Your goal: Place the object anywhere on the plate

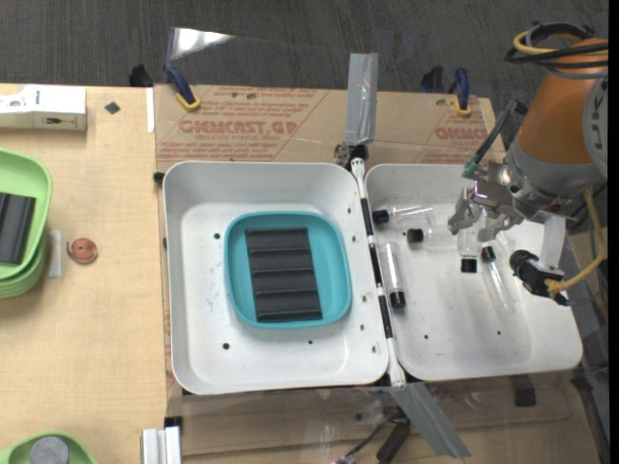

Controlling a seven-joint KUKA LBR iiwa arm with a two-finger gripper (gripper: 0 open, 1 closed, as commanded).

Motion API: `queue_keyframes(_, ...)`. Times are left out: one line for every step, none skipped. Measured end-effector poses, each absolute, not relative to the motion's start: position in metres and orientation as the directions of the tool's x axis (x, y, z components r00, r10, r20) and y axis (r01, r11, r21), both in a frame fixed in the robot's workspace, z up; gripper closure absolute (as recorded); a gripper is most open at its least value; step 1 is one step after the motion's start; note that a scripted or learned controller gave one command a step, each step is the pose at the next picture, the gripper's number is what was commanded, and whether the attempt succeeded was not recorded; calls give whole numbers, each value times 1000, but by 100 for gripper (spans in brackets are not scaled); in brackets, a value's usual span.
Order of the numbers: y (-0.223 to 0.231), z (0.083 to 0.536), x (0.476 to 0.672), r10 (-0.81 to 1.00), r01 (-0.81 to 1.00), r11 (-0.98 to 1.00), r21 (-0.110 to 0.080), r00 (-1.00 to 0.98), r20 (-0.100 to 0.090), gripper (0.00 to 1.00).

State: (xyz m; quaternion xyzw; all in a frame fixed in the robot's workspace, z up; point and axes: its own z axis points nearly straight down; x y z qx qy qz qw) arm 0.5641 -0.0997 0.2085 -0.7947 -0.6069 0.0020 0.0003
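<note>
camera view: the teal plate (334, 259) sits in the left bin (184, 288) with a black ribbed insert (282, 274) on it. the clear tubes with black caps (392, 278) lie scattered in the right bin (542, 346), none on the plate. the end effector (481, 222) hangs over the right bin near the tubes, can't tell if it's spread or pinching anything.

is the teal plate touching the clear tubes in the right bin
Apart. The camera view shows the teal plate in the left bin, while the clear tubes lie in the right bin, past the dividing rims.
</note>
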Motion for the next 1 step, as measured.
queue_keyframes(-100,209,564,965,965,-263,-3,263,-3,0)
